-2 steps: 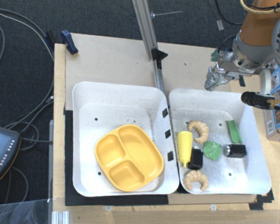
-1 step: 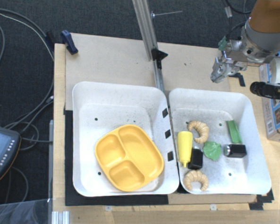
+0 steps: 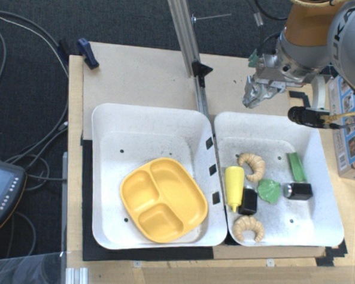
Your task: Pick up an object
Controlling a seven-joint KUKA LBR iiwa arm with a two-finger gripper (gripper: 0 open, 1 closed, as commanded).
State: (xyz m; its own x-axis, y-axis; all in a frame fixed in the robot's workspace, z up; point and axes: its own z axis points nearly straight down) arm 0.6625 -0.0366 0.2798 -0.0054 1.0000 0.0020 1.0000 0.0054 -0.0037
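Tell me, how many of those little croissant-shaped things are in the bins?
2, both in the right bin. One croissant lies near the middle, above the yellow bottle; the other croissant lies at the front, below it. None looks hidden.

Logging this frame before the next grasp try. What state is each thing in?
gripper: raised over the right bin's far rim, holding nothing
yellow divided tray: flat in left bin, right side up
yellow bottle: lying on its side
two croissants: lying loose in right bin
green stick: lying flat

glossy yellow plastic tray in a matt, speckled white bin.
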